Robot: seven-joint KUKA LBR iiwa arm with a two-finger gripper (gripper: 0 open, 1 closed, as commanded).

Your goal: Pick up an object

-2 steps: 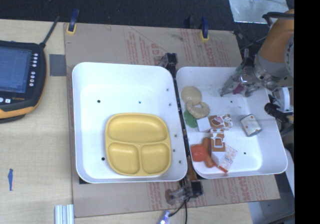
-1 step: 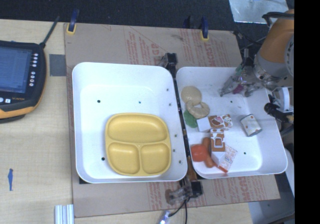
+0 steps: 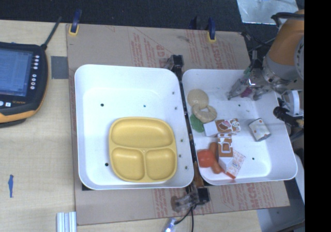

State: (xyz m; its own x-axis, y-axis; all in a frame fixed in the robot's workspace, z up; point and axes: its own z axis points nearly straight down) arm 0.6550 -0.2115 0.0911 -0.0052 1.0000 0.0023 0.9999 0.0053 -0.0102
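The gripper [image 3: 242,89] hangs over the right bin's [image 3: 276,166] back corner, fingers spread, nothing between them. The objects sit lower, with the grey block [image 3: 259,129] nearest and lying alone, so it's probably the easiest pick: straddle it squarely before closing.

Tray [image 3: 143,149] in left bin [image 3: 88,83], clutter [image 3: 220,140] in right bin [image 3: 274,161]

The arm [image 3: 287,40] is cut off at the right edge; small packets [image 3: 227,143] are indistinct.
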